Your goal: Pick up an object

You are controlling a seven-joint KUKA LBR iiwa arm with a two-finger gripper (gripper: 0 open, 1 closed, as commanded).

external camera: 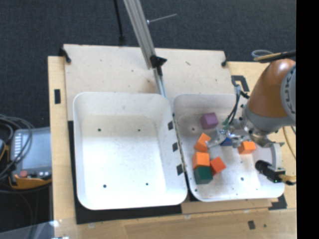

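Left bin bare white floor, open room across the worktop's left half. Right bin crowded: purple cube toward the far wall, orange blocks and a dark green cube near the left wall. Hand low mid-bin beside another orange block; grip impossible to tell.
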